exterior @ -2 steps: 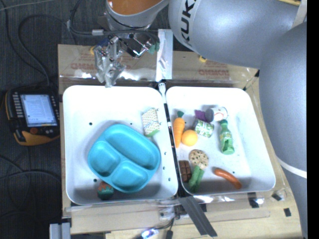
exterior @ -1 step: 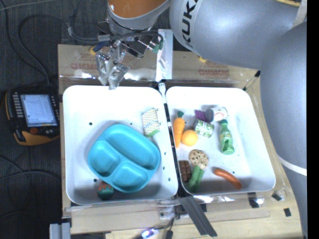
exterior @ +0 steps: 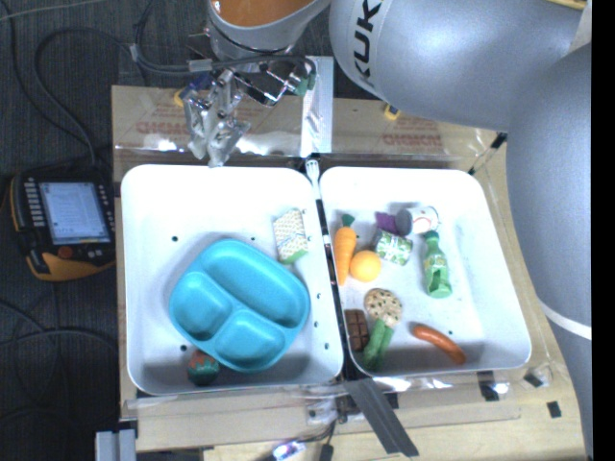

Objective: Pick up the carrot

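Note:
The carrot (exterior: 344, 250), orange with a green top, lies lengthwise in the right bin (exterior: 490, 257), close against its left wall with the green end pointing away from me. A yellow-orange ball (exterior: 365, 265) touches its right side. My gripper (exterior: 213, 147) hangs beyond the far edge of the left bin (exterior: 144, 257), well up and to the left of the carrot, with nothing seen in it. The orange-banded wrist sits directly above it.
The right bin also holds a green-white can (exterior: 392, 248), a green bottle (exterior: 435, 265), a purple piece (exterior: 392, 222), a cookie (exterior: 382, 303), a chocolate bar (exterior: 356, 329) and a red sausage (exterior: 438, 342). In the left bin are a blue divided plate (exterior: 240, 301), a small box (exterior: 290, 235) and a strawberry (exterior: 202, 365).

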You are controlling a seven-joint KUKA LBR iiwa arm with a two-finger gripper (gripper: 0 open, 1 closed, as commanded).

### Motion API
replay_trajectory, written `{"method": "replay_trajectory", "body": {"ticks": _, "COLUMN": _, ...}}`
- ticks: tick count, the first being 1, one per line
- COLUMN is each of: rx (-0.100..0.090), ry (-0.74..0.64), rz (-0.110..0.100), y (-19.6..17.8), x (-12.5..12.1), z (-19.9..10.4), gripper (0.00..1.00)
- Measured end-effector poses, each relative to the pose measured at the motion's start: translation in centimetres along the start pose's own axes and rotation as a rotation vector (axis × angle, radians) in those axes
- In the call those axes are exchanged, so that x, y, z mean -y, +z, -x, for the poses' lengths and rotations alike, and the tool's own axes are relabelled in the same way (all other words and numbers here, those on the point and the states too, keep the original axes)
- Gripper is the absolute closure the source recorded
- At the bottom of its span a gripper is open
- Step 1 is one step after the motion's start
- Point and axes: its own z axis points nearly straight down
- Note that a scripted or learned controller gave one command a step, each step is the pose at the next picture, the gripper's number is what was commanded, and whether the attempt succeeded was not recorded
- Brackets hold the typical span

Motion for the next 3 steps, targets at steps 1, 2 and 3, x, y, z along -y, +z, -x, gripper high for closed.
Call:
{"method": "replay_trajectory", "body": {"ticks": 1, "rx": -0.005, "ry": -0.008, "rz": 0.004, "y": 6.7, "x": 0.6, "z": -1.1, "gripper": 1.00}}
{"method": "replay_trajectory", "body": {"ticks": 2, "rx": 0.003, "ry": -0.006, "rz": 0.006, "y": 5.6, "x": 0.5, "z": -0.9, "gripper": 1.00}}
{"method": "replay_trajectory", "body": {"ticks": 3, "rx": 0.011, "ry": -0.003, "rz": 0.006, "y": 4.5, "x": 0.5, "z": -0.8, "gripper": 1.00}}
